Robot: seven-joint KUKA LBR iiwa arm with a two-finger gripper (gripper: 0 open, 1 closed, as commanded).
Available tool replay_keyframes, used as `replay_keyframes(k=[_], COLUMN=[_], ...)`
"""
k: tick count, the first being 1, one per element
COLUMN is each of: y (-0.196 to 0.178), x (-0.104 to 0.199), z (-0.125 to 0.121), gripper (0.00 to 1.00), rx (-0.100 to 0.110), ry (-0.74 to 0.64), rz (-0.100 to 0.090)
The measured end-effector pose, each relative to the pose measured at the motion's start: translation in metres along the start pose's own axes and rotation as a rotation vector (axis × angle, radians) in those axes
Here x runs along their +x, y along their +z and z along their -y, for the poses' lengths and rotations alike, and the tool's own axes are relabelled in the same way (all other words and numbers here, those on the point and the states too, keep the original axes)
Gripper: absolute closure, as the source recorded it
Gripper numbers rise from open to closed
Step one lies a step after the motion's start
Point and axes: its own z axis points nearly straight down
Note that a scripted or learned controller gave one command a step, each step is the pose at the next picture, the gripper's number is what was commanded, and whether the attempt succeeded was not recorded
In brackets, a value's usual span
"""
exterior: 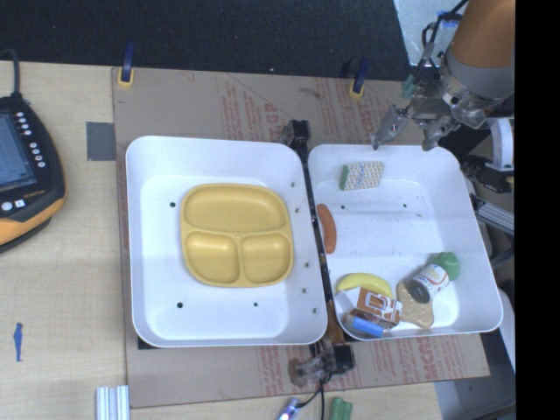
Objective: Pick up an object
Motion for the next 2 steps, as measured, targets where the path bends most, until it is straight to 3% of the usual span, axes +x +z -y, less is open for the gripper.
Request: replay_keyframes(k=[1, 2], y=[0.139, 0.172], x=[0.006, 0.017], z=[0.072, 0.176], gripper=[0.0, 0.0], rx=[0.003, 0.001], ry=[-0.001, -0.001], rz=[0.0, -0.001])
